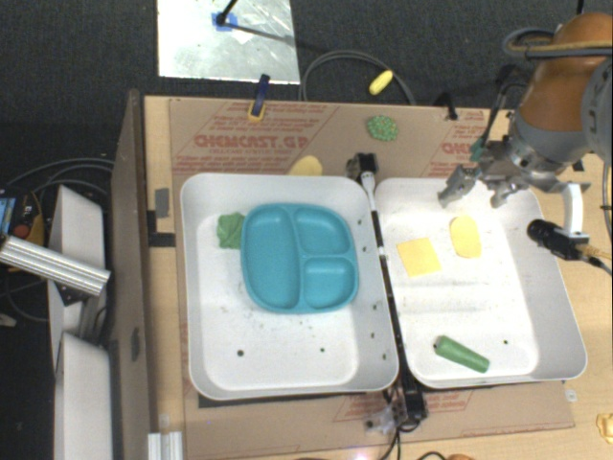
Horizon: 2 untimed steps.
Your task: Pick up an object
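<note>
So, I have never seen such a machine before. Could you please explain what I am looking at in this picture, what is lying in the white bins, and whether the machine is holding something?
This is one picture, taken by a fixed camera above a bench, looking down at a slant. The grey and orange machine on the right is a robot arm. At its end is the gripper, two fingers for picking things up. They are spread open with nothing between them, so nothing is held.

Two shallow white bins sit side by side. The left bin holds a blue divided plate, with a small green leaf-like piece at the plate's left edge. The right bin holds a flat yellow square, a yellow rounded piece and a green cylinder. The gripper hovers near the right bin's far edge, close to the yellow rounded piece.
</note>
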### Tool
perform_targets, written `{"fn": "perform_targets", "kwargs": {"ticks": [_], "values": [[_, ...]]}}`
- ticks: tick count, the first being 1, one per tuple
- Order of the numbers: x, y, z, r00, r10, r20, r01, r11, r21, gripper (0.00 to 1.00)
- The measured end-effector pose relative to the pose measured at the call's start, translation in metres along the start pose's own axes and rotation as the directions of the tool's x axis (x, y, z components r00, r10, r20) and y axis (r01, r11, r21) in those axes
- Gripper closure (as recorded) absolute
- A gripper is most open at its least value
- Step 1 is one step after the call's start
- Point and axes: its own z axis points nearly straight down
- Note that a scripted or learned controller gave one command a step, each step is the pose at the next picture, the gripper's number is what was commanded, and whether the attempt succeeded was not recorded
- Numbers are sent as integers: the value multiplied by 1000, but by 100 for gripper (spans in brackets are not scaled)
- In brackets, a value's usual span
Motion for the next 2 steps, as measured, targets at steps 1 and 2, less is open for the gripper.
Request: {"fn": "perform_targets", "kwargs": {"ticks": [1,2], "values": [[-50,-2,113,1000,5,0,-5,1000,9,0],[-64,13,102,1000,2,1,-2,1000,-3,0]]}}
